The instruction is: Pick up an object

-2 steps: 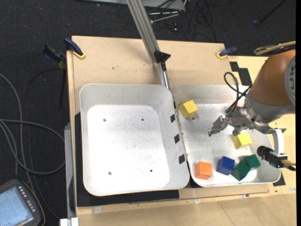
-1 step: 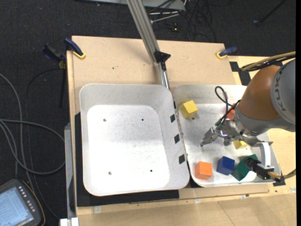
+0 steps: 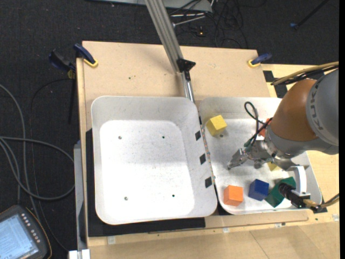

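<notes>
The gripper (image 3: 237,161) is lowered into the right bin (image 3: 232,109), apparently parted and grasping nothing, poised between the yellow block (image 3: 217,124) and the orange block (image 3: 233,195), both loose for picking.

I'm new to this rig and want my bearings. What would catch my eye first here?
The grey arm with its orange band reaches in from the right over the right bin. Bright blocks lie in that bin: a yellow block near its far side, and an orange block, blue block and green block along its near edge.
</notes>
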Available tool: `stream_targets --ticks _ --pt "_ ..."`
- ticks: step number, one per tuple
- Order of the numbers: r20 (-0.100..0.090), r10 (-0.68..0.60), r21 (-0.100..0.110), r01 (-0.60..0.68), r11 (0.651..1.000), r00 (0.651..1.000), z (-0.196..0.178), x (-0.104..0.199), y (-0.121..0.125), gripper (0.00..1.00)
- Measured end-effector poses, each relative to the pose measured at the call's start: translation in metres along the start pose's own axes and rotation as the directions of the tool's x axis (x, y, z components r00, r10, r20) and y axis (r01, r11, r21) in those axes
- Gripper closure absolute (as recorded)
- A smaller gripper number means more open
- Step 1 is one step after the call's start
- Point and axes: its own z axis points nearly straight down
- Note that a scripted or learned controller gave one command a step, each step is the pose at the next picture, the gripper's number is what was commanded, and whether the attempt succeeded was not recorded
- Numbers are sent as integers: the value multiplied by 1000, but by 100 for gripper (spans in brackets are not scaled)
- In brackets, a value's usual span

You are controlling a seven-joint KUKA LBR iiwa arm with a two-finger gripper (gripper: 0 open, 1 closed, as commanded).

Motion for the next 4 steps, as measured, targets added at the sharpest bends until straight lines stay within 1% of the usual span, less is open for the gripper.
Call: stream_targets --ticks 1,2,3,4 --pt "0 1 -4 -1 1000 1000 -11 0 1 100" --pt "2 -3 -8 3 1000 1000 -54 3 1 100" --pt "2 -3 -8 3 1000 1000 -99 -3 6 100" --pt "3 -3 -10 3 1000 1000 -161 -11 7 100"
